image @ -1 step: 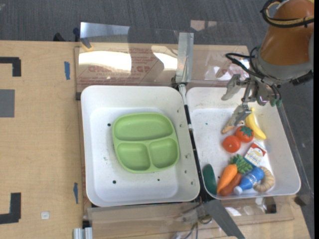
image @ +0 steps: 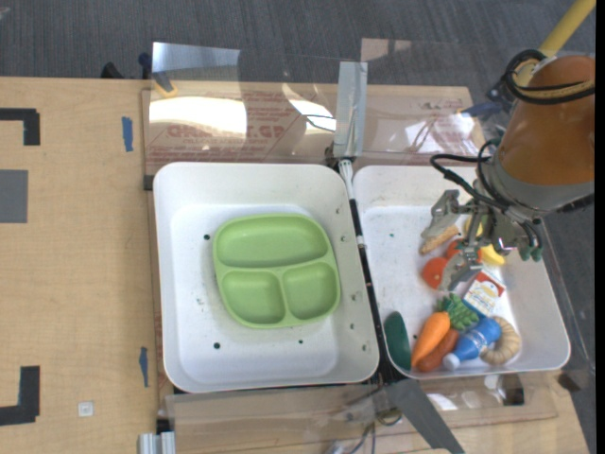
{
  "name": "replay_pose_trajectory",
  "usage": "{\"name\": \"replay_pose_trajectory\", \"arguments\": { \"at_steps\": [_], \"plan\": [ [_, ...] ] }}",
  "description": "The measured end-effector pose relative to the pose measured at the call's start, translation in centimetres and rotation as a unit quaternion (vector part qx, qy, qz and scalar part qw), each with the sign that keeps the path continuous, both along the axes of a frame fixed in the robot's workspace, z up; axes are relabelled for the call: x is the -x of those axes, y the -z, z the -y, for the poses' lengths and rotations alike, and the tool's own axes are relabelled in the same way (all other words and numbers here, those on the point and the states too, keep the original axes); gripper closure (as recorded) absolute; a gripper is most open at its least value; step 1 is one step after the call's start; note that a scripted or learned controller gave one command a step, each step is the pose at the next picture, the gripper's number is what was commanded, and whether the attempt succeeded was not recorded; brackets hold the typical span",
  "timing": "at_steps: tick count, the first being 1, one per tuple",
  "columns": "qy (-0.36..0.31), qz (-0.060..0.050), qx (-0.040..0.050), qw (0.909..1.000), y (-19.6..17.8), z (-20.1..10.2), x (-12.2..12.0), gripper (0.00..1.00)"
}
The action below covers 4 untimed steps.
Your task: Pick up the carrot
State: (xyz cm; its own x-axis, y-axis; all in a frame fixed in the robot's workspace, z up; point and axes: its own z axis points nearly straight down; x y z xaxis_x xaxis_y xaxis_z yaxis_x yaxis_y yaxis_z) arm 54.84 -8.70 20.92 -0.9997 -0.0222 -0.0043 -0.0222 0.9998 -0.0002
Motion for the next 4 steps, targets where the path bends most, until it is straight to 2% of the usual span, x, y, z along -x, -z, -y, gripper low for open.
{"name": "replay_pose_trajectory", "arguments": {
  "at_steps": [1, 2, 3, 4],
  "plan": [
    [-0.097, 0.009, 0.0019, 0.9952, 10.1, 0.9, 3.7, 0.0],
    [-0.02, 0.003, 0.0001, 0.9998, 6.9, 0.4, 2.4, 0.0],
    [0.008, 0.006, -0.0003, 1.0, 10.7, 0.9, 5.4, 0.0],
    [0.088, 0.003, -0.0002, 0.9961, 6.0, 0.6, 5.9, 0.0]
  ]
}}
